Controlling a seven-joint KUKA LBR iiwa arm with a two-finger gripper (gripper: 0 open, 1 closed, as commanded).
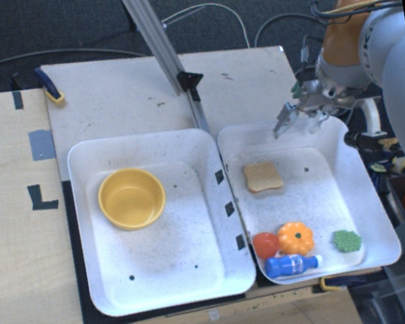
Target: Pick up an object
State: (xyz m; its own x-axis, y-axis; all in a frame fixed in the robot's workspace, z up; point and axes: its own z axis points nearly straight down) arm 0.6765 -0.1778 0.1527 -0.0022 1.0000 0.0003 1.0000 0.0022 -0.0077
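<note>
End effector (298, 118) hangs over the far edge of the right bin (360, 193), fingers spread, nothing between them. Arm (365, 32) comes in from the right.

Nearest candidate: toast (263, 177), lying flat in the right bin's middle, toward the camera and a bit left of the end effector, apart from it. It's roughly square, no real long axis, so wrist yaw matters little. Thin and flat, though; I'd judge a pinch on it tricky.

Remaining items cluster at the bin's near edge, well apart from the end effector: tomato (266, 245) touching pumpkin (296, 238), blue bottle (291, 264) lying on its side with long axis left-right, green piece (346, 241).

Yellow bowl (132, 197) sits in the left bin (92, 236), farthest.

No legible labels or writing anywhere; bottle too small to read.
</note>
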